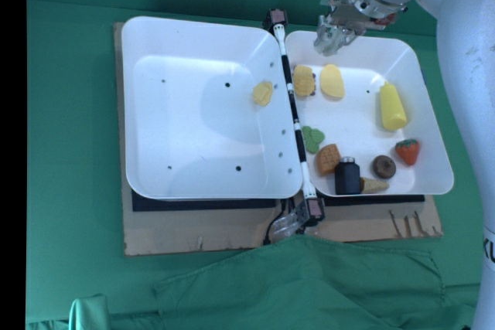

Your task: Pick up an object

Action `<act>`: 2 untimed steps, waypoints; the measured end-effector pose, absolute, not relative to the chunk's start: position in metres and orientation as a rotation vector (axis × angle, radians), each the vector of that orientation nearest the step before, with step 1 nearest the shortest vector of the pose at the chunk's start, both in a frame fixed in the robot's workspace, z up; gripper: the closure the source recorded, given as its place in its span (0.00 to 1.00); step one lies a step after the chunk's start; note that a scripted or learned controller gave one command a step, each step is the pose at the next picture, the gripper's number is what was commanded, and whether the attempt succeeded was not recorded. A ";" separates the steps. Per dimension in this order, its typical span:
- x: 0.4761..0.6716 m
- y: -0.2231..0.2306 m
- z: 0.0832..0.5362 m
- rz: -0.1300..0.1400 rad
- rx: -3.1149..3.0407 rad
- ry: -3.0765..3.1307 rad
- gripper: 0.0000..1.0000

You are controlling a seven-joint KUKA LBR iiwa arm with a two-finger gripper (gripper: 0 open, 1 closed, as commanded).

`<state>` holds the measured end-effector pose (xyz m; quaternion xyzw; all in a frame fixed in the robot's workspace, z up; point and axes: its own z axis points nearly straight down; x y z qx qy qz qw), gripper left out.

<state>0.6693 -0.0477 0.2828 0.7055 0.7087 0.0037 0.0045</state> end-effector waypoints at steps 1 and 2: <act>0.579 -0.045 0.297 -0.005 2.230 2.219 1.00; 0.535 -0.116 0.300 -0.007 2.236 2.208 1.00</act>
